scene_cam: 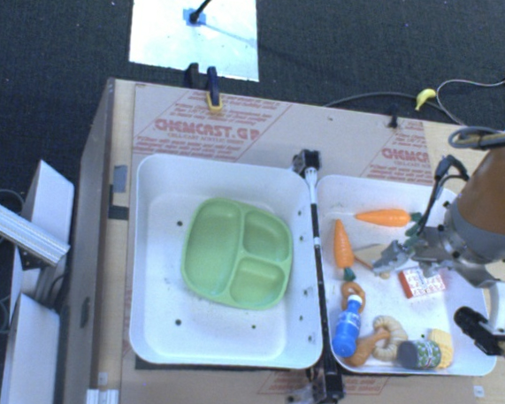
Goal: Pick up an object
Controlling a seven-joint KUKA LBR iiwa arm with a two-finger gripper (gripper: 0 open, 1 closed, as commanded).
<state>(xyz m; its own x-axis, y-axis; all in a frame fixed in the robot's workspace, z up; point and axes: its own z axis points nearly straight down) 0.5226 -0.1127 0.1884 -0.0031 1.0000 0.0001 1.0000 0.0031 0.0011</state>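
Carrots, two of them, lie in the right bin [476, 374] closest to the gripper [395, 257]: one carrot [383, 216] lies crosswise just above and beyond the fingertips, near the bin's far wall, and a second carrot [343, 244] lies lengthwise just to the gripper's left, close to the divider where the two bins meet. Neither one touches the gripper. Whether the gripper is released or clenched cannot be told from this view; nothing shows between its tips.

Just to the right of the gripper, partly under the wrist, lies a small red-and-white box [421, 282]. Below the gripper, toward the near wall, the things crowd together: a blue bottle [347, 328] with a white cap, standing against the divider, an orange-brown ring toy [353, 295] touching its top, a tan curled toy [384, 334] beside it, then a grey cylinder [417, 354] and a piece of corn [440, 344] touching each other near the near-right corner. The floor of the bin between the two carrots and around the gripper's tips is bare, and so is the strip along the far-right wall under the arm.

Well to the gripper's left, across the divider, the left bin [157, 321] holds a green sectioned plate [238, 253] near its middle, with bare white floor all around it. Both bins rest on the desk [242, 129].
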